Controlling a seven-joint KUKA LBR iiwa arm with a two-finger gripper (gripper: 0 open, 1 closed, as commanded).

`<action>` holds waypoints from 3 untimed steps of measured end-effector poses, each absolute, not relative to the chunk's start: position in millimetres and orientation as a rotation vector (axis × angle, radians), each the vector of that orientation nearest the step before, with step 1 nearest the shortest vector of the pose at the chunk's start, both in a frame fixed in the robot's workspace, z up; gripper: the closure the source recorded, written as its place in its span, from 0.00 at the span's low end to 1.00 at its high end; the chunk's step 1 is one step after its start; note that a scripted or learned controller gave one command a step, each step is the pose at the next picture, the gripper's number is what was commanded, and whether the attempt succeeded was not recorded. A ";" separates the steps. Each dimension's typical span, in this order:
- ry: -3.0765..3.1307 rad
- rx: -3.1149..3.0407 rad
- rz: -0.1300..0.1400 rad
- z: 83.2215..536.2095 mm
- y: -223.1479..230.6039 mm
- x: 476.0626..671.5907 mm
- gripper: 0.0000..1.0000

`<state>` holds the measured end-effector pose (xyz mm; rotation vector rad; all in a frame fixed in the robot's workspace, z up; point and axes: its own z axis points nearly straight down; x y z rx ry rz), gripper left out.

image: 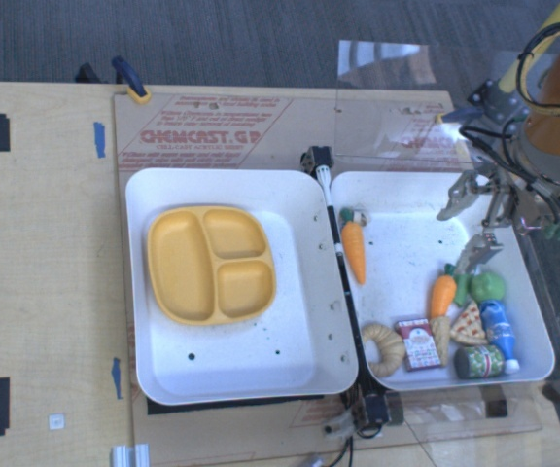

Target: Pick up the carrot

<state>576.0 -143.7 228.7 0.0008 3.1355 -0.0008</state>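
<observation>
Two carrots in the right bin [397, 224]: one [355, 249] alone by the left wall, another [442, 294] jammed in the clutter. Claw [478, 224] hangs over the bin's right side, fingers apart, nothing between them. Toy carrot looks light, rigid, smooth plastic, likely slippery. Grip the lone one across its thick upper body.

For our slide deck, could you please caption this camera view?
Open gripper poised above the right bin, carrot lying by its left wall; yellow tray in the left bin.

An orange carrot [354, 247] with a green top lies lengthwise along the right bin's left wall.
</observation>
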 end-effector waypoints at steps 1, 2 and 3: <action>3.136 -0.245 0.006 105.9 -154.0 581.9 0.00; 3.081 -0.446 -0.008 92.2 -166.9 509.9 0.00; 3.122 0.033 -0.002 207.9 -164.2 661.8 0.00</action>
